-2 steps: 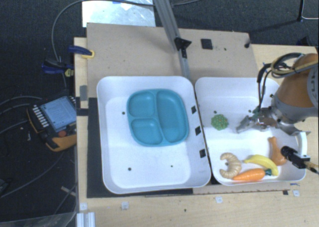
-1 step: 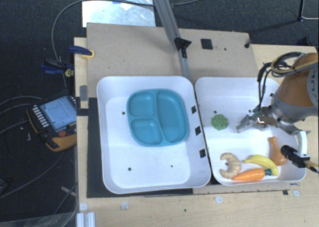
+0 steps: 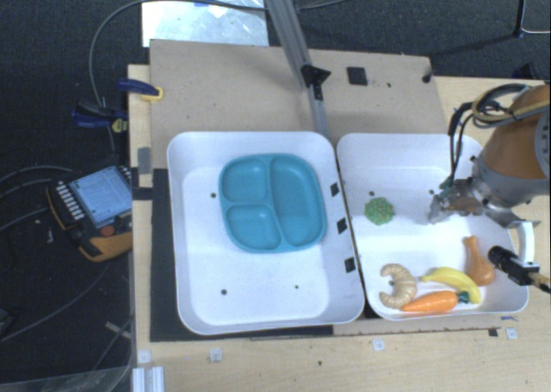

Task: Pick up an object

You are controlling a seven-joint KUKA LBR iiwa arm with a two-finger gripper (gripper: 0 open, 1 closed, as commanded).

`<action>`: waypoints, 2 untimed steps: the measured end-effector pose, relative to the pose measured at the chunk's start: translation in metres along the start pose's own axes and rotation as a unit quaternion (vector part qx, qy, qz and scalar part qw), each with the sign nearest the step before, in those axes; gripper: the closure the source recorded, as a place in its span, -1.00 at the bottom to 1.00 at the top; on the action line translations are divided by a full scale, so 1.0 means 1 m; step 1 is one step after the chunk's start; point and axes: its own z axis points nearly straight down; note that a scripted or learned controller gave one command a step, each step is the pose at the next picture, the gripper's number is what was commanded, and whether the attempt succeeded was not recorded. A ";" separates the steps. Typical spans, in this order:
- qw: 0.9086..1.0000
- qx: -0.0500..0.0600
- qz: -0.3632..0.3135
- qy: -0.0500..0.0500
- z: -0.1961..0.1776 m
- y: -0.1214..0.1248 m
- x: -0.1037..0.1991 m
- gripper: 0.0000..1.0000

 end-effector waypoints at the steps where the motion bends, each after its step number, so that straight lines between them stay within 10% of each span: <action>1: 1.000 0.003 0.000 0.000 -0.055 -0.008 0.000 1.00; 2: 1.000 0.003 -0.002 0.000 -0.109 -0.006 -0.001 1.00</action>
